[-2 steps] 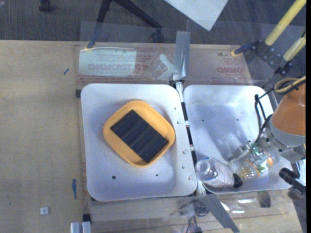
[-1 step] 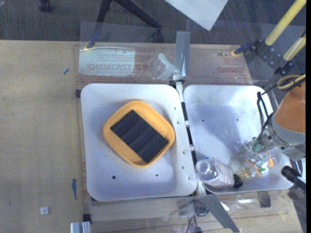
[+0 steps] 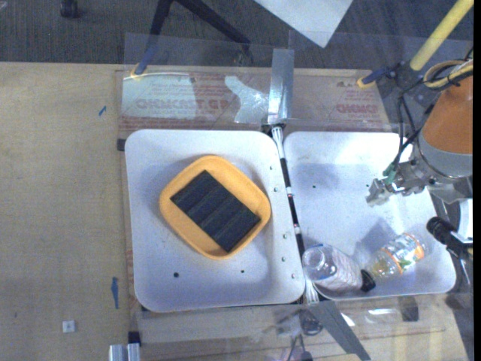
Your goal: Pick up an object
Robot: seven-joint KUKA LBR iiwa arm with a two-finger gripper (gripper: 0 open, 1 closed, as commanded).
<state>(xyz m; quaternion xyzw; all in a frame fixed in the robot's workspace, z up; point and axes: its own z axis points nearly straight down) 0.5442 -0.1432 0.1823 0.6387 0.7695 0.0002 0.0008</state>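
I count two white bins side by side on the bench: the left bin (image 3: 150, 277) and the right bin (image 3: 338, 156). In the left one lies a single thing, an orange tray (image 3: 214, 205) with a dark ribbed panel set in its middle, tilted on the diagonal and sitting near the center of that bin. In the right bin I count two clear plastic bottles, both lying on their sides along the near edge. One bottle (image 3: 331, 268) rests in the near left corner, close against the divider between the bins. The other bottle (image 3: 397, 255), with a colored label, lies just beside it toward the right, the two almost end to end with a dark cap between them.

My gripper (image 3: 385, 189) hangs over the right bin, toward its right side, below the orange band of my arm (image 3: 451, 122). Both bottles lie nearer the camera than my gripper, apart from it; the labeled one is the closer of the two. Nothing sits between my fingers that I can see, and I cannot tell whether they stand wide or narrow. The orange tray lies well apart from my gripper, across the divider.
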